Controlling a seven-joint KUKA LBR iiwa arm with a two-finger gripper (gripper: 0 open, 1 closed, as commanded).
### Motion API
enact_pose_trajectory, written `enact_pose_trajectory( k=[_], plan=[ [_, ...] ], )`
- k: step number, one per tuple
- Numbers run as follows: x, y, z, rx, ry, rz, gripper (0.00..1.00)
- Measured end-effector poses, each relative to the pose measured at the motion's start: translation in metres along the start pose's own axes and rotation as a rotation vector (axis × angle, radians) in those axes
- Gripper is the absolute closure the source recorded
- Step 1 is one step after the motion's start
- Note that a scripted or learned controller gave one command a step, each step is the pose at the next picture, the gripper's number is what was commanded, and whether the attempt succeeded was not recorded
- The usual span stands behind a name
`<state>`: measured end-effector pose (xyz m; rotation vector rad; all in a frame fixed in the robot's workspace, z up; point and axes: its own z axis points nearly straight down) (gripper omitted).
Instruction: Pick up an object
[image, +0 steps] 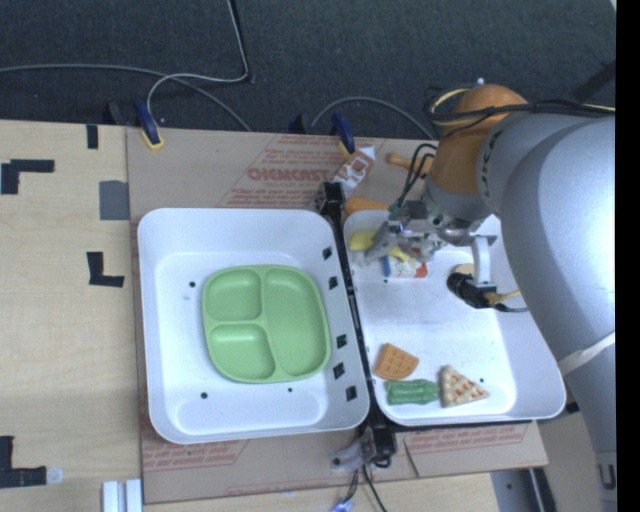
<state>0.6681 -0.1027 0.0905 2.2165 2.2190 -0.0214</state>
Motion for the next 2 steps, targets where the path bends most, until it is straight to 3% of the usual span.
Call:
enact_pose_trajectory(
  k=[1,2],
  plan=[
    [-0.0024,0.0002,0.0007,0.001,0.005,-0.002,0.0],
    [-0.0013,-0.0013,-0.0092,0.012,0.009,-0.005,1.0]
  ],
)
